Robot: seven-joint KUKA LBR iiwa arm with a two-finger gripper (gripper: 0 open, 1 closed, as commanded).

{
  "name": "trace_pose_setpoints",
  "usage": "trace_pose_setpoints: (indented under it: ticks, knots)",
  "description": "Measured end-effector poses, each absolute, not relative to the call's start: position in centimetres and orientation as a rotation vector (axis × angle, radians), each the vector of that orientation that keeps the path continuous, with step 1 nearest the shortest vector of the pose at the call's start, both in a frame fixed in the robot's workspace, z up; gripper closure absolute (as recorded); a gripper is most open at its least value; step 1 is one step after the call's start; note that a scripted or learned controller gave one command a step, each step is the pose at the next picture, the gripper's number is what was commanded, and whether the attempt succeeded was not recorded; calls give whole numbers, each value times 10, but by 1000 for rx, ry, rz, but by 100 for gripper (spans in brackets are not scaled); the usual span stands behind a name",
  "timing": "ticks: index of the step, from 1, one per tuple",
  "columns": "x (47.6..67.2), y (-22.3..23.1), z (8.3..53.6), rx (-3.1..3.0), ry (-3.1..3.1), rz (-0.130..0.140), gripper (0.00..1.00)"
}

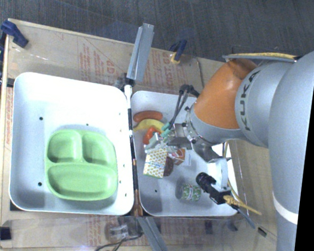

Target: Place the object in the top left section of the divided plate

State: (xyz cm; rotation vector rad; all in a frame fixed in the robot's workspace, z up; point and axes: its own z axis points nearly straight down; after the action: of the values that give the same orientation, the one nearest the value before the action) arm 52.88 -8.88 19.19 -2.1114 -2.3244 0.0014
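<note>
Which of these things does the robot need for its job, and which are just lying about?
For the job:
green divided plate, in the left bin
gripper, over the right bin

Lying about, though one may be the pick, I cannot tell which:
red sausage
patterned packet
small green can

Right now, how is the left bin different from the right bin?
The left bin holds one green divided plate; the right bin holds a jumble of small things, like a patterned packet and a green can. The arm reaches over the right bin, not the left bin. Both are white and shallow.
</note>
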Motion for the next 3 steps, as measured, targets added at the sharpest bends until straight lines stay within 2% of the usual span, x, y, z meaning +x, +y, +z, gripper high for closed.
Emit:
trace_pose_setpoints:
  ticks: [1, 2, 3]
  knots:
    - [554, -2, 225, -2051, -2375, 2, 100]
    - [529, 35, 191, -1402, -2809, 3, 100]
    - [523, 133, 243, -1417, -2802, 3, 100]
